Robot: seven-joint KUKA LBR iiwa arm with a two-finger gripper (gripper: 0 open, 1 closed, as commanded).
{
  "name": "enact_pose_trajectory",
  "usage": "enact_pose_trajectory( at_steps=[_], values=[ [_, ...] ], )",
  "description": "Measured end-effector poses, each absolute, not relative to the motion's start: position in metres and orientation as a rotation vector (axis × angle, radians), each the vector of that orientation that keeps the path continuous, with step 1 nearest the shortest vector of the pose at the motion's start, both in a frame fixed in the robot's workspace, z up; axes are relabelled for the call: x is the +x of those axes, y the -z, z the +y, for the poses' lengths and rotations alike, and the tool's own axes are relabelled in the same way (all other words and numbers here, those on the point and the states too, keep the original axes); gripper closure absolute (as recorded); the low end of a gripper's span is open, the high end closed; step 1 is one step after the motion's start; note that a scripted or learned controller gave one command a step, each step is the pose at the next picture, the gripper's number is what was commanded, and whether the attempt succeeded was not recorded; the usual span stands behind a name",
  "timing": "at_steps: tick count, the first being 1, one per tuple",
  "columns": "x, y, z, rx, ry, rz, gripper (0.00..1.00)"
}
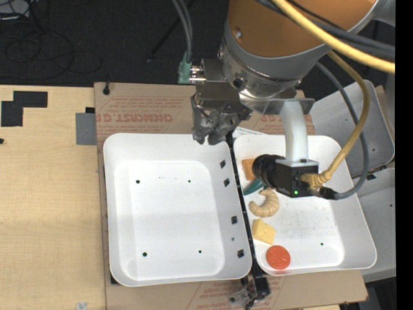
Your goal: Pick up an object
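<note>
Objects in the right bin (pixel 348 250) lie below the end effector (pixel 213 133).

- Red disc (pixel 279 256): round, flat, near the right bin's (pixel 352 250) front rim.
- Yellow wedge (pixel 262 230): just behind the disc.
- Tan curl (pixel 266 204): behind the wedge.
- Orange piece (pixel 248 168): farthest back, by the bin's left wall.

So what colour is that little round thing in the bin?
Orange-red, seen in the camera view.

Single fixed camera above bench (pixel 51 192), slanted down, apparently close.
</note>
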State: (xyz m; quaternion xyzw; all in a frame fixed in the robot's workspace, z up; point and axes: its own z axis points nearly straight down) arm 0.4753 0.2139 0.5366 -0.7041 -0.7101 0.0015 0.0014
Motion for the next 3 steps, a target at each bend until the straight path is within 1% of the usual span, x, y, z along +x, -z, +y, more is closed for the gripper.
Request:
enact_pose_trajectory(
  at_steps=[1, 2, 3],
  values=[
    [0.476, -0.537, 0.239, -2.216, -0.005, -2.224, 1.00],
    [0.484, -0.428, 0.244, -2.218, -0.025, -2.219, 1.00],
    [0.473, -0.314, 0.222, -2.218, -0.030, -2.216, 1.00]
  ],
)
